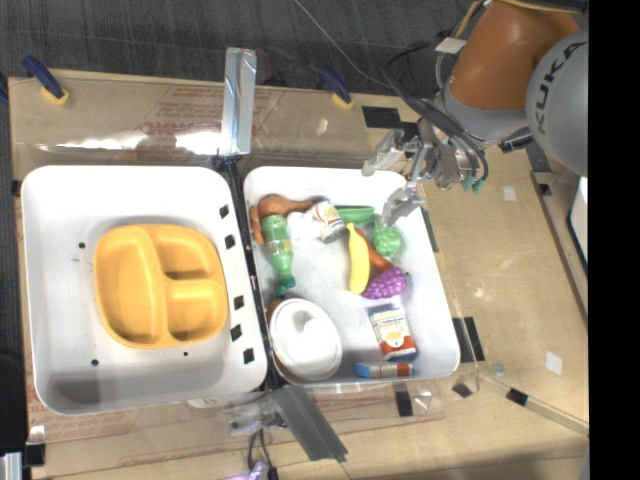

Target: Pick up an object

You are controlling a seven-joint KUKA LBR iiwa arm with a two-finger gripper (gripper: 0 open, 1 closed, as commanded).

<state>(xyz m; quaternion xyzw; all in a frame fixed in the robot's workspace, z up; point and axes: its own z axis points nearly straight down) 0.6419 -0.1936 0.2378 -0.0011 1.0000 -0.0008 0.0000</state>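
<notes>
We look down on two white bins side by side. Nearest us in the right bin (pixel 445 298), well below the fingers, lie a marker (pixel 385 370) along the near wall, a white bowl (pixel 303 336) to its left, and a small carton (pixel 391 330) standing just above the marker. A little farther in we meet purple grapes (pixel 386 284), then a banana (pixel 358 259) whose long axis runs near to far, almost straight up the view, its far tip pointing toward the fingers. A green bottle (pixel 277 246) lies off to the left of the banana, and a green vegetable (pixel 387 241) sits just under the fingers, slightly toward us. Farther still, left of the fingers, are a small can (pixel 329 218) and a brown piece (pixel 277 208) by the far wall.

The gripper (pixel 404 196) hangs over the far right corner of this bin, its metal fingers (pixel 398 206) pointing down toward the vegetable. We judge them slightly apart with nothing between them, though the view is small and cluttered here. We cannot tell whether the tips touch anything.

The left bin (pixel 50 268), well to the left of the fingers, holds a yellow tray (pixel 160 283).

For the pick, we judge the vegetable the closest candidate, lying just nearward of the fingertips; the banana lies beside it to the left.
</notes>
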